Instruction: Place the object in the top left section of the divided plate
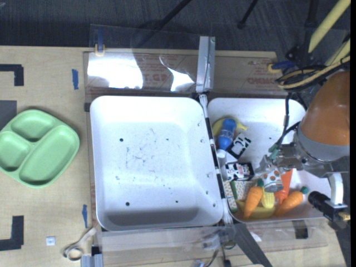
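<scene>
Wooden tabletop [50, 216] over dark carpet [111, 4]. Green plate [38, 147] at left edge; toys [261, 196] heaped in the right bin [253, 107], lower right. Hand [276, 160] above them, grip state indiscernible.

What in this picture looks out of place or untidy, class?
The toys lie heaped against the left wall and near corner of the right bin, carrots overlapping other pieces, not spread out. The green divided plate sits outside both bins, on the bench at far left. Nothing looks spilled or broken.
</scene>
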You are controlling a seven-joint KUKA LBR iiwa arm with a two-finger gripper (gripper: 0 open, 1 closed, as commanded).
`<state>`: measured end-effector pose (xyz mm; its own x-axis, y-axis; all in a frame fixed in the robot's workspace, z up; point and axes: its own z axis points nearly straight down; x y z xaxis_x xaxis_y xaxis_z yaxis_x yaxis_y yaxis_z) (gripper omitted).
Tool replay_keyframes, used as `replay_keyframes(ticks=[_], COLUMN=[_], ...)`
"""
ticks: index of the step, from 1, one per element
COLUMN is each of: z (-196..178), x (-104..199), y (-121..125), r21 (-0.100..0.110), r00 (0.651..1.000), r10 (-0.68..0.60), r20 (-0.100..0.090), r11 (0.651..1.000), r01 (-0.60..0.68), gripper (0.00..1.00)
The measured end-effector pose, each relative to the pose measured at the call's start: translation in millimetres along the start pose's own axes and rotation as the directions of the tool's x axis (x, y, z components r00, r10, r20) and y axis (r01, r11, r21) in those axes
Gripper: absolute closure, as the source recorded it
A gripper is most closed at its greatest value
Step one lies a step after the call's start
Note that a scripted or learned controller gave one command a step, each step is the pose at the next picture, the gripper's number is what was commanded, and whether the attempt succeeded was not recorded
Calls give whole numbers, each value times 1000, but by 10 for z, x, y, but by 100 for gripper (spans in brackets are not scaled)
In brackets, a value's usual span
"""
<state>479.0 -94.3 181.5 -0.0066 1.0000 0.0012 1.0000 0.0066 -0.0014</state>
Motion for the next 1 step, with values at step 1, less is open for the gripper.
replay_keyframes(ticks=[1], z=[-1716], x=[-225], y=[10], r21=[-3], r00=[996], r10=[-84], r20=[2], r11=[996], r01=[84], gripper=[100])
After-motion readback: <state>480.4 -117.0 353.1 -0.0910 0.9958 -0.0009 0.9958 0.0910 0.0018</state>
